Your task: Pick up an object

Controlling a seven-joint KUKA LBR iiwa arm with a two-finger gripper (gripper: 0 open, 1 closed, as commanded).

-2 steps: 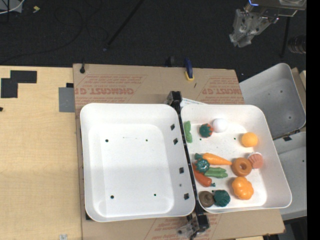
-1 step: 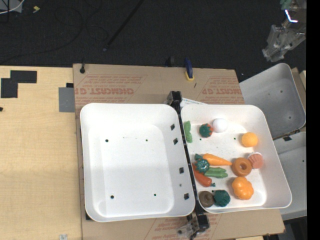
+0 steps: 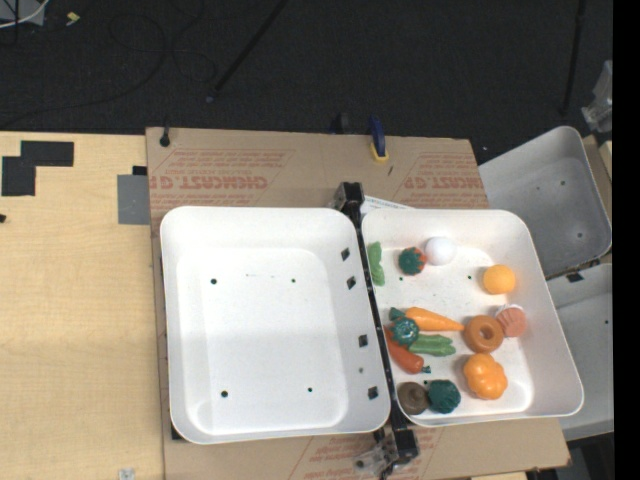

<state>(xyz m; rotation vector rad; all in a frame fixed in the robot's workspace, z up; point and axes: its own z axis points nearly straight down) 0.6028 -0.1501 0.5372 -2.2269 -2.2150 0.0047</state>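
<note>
The toys lie crowded in the right bin (image 3: 545, 268), so I think it is best to aim at the orange ball (image 3: 499, 279), which lies apart near the far side, though how the pincer stands I cannot tell.

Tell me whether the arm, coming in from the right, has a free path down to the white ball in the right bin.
Probably yes: the white ball lies uncovered near the right bin's far wall, with just a green piece beside it.
</note>
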